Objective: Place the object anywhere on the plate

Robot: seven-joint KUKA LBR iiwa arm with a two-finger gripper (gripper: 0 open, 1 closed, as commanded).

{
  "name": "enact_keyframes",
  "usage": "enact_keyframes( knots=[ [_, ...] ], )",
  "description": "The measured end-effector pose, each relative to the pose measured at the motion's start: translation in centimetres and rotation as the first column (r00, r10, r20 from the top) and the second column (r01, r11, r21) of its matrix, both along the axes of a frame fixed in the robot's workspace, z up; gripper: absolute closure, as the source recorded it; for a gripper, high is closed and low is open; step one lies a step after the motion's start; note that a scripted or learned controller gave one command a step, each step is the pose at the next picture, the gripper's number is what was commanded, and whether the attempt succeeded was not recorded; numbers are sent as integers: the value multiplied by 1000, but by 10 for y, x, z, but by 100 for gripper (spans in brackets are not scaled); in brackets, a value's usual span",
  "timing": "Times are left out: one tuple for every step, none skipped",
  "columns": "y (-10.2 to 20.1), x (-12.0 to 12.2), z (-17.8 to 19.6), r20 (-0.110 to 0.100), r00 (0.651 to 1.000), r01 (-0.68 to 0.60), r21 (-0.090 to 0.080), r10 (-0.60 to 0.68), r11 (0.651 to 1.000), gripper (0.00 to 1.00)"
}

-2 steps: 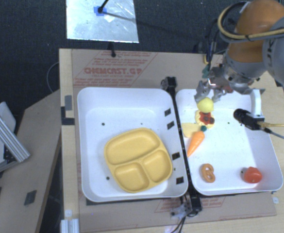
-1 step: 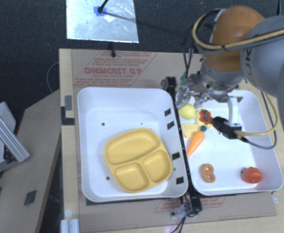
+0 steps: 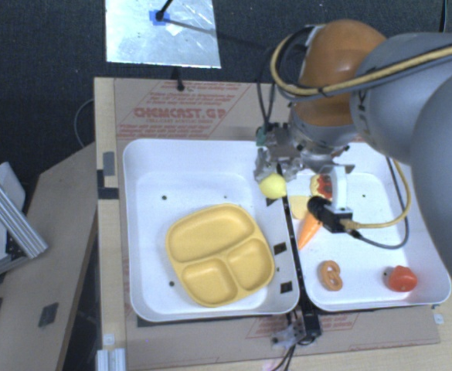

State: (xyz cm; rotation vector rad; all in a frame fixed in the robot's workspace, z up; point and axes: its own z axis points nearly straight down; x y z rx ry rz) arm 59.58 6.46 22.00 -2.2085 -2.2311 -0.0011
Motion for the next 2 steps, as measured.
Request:
enact_keyframes(
  knots=[
    [50,1,-4,2,1000,0,0,0,1000,100],
    [46,2,-4,2,1000,6,-2,-6,1000,0]
  ],
)
